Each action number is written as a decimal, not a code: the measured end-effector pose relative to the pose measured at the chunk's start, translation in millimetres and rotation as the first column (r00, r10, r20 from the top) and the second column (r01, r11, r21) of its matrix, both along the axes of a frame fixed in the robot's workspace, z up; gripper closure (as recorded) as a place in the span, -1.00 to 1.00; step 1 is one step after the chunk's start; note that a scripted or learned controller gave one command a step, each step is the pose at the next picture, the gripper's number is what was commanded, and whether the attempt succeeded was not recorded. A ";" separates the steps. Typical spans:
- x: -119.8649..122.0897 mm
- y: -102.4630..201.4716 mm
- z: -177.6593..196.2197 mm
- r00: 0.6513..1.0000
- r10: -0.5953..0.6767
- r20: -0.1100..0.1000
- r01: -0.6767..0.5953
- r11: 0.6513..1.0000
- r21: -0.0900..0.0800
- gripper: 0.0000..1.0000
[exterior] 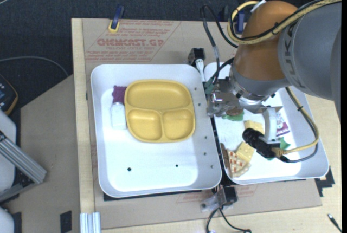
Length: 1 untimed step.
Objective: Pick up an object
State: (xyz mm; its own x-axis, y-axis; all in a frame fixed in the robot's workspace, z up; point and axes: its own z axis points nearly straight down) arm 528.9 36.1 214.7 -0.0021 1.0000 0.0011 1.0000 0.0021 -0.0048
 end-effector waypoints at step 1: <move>-10.2 -2.6 2.5 1.000 -0.003 0.001 0.003 1.000 0.000 1.00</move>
